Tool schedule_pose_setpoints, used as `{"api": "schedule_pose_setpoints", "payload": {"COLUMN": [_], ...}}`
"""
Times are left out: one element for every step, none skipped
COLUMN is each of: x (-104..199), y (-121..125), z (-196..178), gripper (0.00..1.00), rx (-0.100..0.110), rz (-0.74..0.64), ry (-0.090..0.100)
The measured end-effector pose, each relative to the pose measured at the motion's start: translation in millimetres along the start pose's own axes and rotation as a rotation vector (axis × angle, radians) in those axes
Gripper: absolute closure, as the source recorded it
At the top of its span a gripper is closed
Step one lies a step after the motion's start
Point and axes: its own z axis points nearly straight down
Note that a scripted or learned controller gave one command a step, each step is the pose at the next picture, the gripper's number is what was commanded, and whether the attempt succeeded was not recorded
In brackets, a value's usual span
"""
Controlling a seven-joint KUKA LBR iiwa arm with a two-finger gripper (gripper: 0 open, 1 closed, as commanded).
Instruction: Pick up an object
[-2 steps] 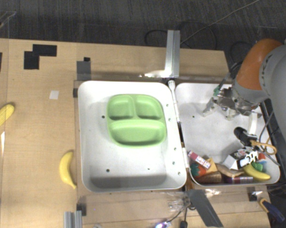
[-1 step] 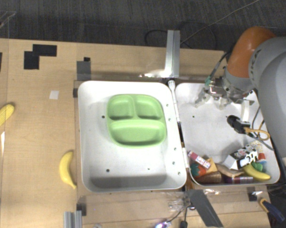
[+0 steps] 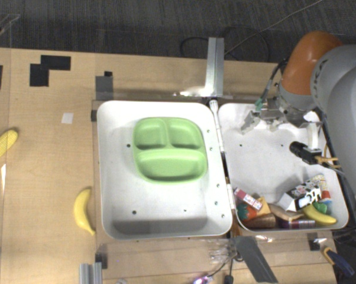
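White right bin [image 3: 267,158] lies bare beneath the gripper [image 3: 256,120], its spread unreadable; toys [image 3: 284,206] crowd the near edge.

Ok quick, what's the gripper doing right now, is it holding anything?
Gripper: over the back of the right bin, nothing visible between its fingers; open or shut cannot be told from this view.

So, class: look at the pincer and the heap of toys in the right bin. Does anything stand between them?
Nothing visible does. The pincer hangs over the far part of the right bin, and bare white floor lies between it and the heap of toys along the bin's near edge.
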Motion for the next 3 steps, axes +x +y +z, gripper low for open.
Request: {"api": "schedule_pose_setpoints", "payload": {"x": [1.3, -30.1, -29.9], "y": [3.1, -36.1, -36.1], "z": [-13.7, -0.2, 0.1], "gripper": [1.0, 1.0, 0.0], "rx": [-0.008, 0.0, 0.001], "rz": [-0.007, 0.192, 0.192], "ry": [-0.003, 0.0, 0.0]}}
